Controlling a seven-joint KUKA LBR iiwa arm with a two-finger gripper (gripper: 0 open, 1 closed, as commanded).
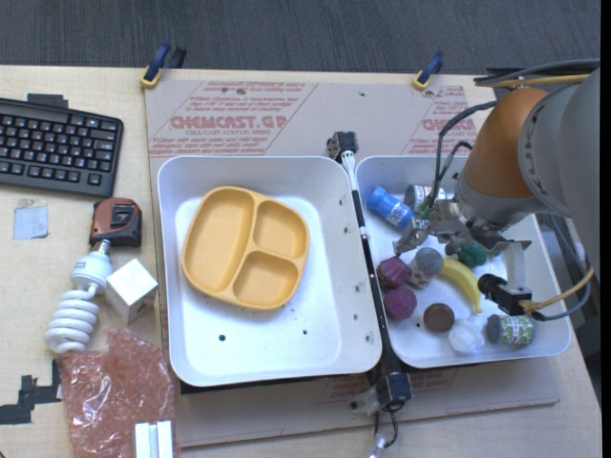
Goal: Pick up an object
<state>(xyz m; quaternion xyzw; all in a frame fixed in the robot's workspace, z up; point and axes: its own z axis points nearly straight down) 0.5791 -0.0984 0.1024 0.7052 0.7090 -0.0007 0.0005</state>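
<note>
The right bin (549, 346) holds several small objects: a blue bottle (387, 204), a grey rounded piece (427, 260), a yellow banana (463, 282), two purple lumps (392, 273) (400, 303), a brown disc (438, 317), a clear crumpled piece (468, 335) and a green-labelled can (511, 329). My gripper (430, 232) hangs low over the bin's middle, just above the grey piece and right of the blue bottle. The wrist hides a green object (472, 253) in part. I see nothing lifted off the bin floor.
The left bin (191, 342) carries a yellow divided plate (246, 247). Left of the bins lie a keyboard (57, 146), a tape measure (116, 222), a spiral light bulb (78, 303), a white cube (132, 288) and a pink bag (110, 389).
</note>
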